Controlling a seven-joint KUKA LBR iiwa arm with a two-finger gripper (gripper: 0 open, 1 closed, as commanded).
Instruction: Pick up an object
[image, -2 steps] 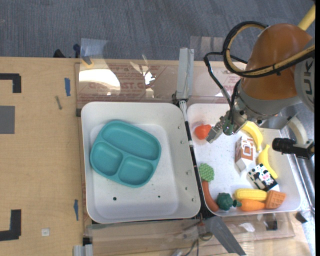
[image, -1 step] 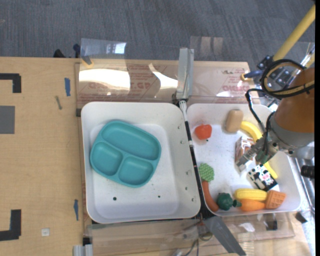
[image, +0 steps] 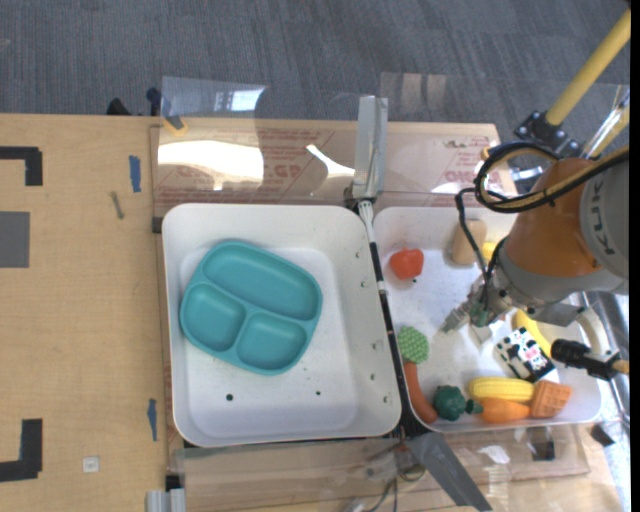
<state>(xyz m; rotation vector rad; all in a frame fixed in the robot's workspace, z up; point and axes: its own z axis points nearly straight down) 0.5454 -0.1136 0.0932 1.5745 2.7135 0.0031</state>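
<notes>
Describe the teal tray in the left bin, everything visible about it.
The teal tray is a rounded, smooth, plastic-looking divided plate with three compartments: one long section along its upper right side and two smaller ones toward the lower left. All three look bare. It lies flat, right side up, turned at a slant, on the floor of the left white bin, near the middle, clear of the walls. Nothing rests on it or touches it.

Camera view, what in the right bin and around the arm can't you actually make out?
- Gripper: too small and blurred to tell its fingers' state.
- Beige object near the bin's far wall: partly hidden behind a black cable.
- Black-and-white toy: too small to identify.
- Right bin: its right side is covered by the arm's wrist.
</notes>
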